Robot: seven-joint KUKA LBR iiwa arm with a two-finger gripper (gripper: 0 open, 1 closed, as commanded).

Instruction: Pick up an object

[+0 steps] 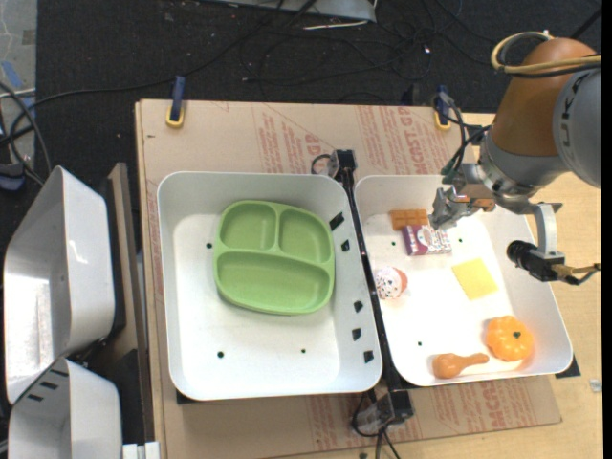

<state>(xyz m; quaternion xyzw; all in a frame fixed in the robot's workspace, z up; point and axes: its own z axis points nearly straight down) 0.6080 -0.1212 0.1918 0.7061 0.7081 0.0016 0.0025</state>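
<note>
We see the desk (287, 137) as a brown board with red print across its top. Two white bins rest directly on it, side by side and touching along their inner walls. The right bin (545, 304) sits under the tool (446, 212); the left bin (182, 285) lies well away from the tool, on its far side. At the desk's back edge we see two clamps: a yellow clamp (176, 103) far from the tool, past the left bin, and a blue-and-yellow clamp (441, 106) just behind the tool.
</note>
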